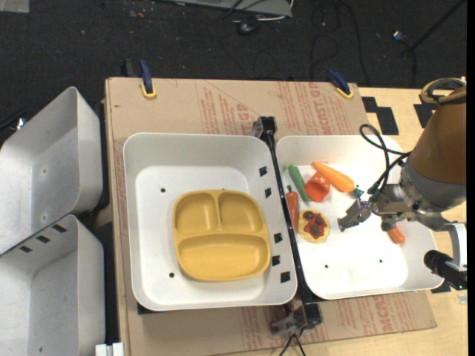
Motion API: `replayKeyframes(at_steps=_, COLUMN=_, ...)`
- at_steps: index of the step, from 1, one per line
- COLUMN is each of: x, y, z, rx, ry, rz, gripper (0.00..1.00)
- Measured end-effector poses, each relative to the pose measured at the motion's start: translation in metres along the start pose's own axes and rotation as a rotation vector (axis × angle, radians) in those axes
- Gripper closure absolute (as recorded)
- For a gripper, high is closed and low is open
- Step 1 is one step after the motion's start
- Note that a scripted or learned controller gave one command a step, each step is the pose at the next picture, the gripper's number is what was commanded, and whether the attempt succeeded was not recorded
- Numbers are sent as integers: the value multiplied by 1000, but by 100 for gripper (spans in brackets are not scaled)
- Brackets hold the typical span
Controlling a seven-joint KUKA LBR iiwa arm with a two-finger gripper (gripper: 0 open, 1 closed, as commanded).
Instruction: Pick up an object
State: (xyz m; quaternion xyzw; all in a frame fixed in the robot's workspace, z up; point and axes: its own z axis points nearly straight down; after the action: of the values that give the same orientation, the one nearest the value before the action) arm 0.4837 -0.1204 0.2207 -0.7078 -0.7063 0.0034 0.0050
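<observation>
The right bin (371, 273) holds several toy foods. An orange carrot (333, 176) lies near its back, with a red pepper piece (318, 190) just in front of it. A green pod (297, 178) and a thin red-orange piece (293, 208) lie along the bin's left wall. A small round tart with dark red topping (314, 226) sits near the middle left. My gripper (350, 219) hangs low over the bin floor, just right of the tart and apart from it. A small orange piece (397, 235) lies under the wrist, partly hidden.
The left bin (148, 162) carries a yellow divided plate (221, 235). A black divider rail (282, 206) runs between the two bins. The arm's orange and grey body (441, 158) covers the right bin's right side. Two white trays (44, 199) stand off the bench at left.
</observation>
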Motion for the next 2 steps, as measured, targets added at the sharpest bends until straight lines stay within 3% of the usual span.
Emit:
replayKeyframes(at_steps=1, x=0, y=2, z=-5, rx=-11, ry=-2, rz=-3, gripper=0)
replayKeyframes(at_steps=2, x=4, y=1, z=39, rx=-6, ry=0, rz=0, gripper=0)
